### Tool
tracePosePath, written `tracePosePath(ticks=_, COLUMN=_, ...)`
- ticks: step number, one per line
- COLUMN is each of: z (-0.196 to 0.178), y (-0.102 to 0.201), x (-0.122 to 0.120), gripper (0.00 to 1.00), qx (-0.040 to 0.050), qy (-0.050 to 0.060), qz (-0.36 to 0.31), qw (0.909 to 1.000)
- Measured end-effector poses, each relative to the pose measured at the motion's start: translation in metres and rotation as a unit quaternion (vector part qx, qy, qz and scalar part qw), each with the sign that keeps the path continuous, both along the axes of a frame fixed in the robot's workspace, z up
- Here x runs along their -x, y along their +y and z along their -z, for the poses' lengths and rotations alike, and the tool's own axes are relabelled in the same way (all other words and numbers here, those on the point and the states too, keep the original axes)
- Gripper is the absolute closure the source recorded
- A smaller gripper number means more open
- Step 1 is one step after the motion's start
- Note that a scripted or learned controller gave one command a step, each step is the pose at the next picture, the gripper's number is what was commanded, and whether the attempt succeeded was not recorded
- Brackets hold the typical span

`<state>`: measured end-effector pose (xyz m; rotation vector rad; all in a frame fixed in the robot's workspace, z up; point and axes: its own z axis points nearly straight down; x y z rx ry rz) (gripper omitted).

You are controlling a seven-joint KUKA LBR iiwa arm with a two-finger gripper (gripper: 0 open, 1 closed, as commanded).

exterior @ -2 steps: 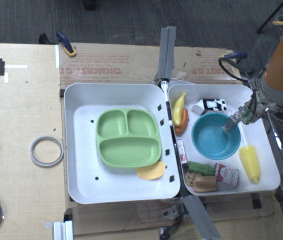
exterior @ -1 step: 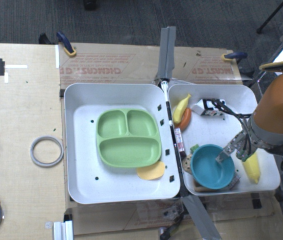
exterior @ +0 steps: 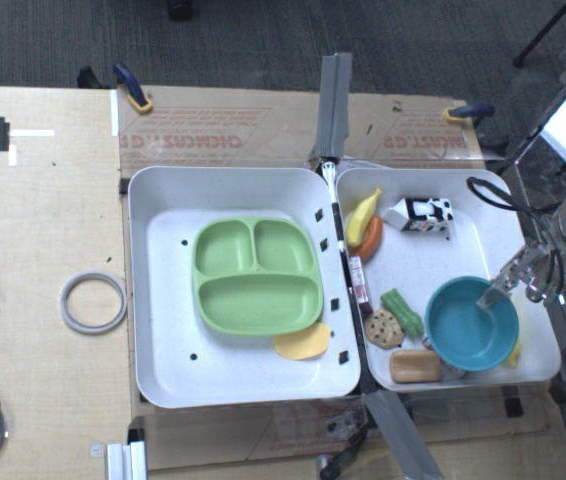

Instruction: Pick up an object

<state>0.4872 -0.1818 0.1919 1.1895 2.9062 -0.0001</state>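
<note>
Pincer hangs over the blue bowl at the right bin's near right corner, apparently lining up on the bowl's rim; I cannot tell whether it grips anything. I judge the bowl the likeliest target, since its thin wall offers a ready edge. Beside it lie a tan block, a cookie and a green piece; a banana rests against the bin's left edge. Centred in the left bin sits a green divided plate.
</note>
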Motion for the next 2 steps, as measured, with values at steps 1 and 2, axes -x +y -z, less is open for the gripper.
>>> tracePosePath(ticks=1, z=-0.073, y=-0.036, x=-0.076, gripper=1.0, qx=0.0001, qy=0.0, qz=-0.011, qw=0.9999)
tracePosePath(ticks=2, z=0.019, y=-0.04, x=-0.033, gripper=1.0, qx=-0.0004, qy=0.001, qz=-0.013, qw=0.9999)
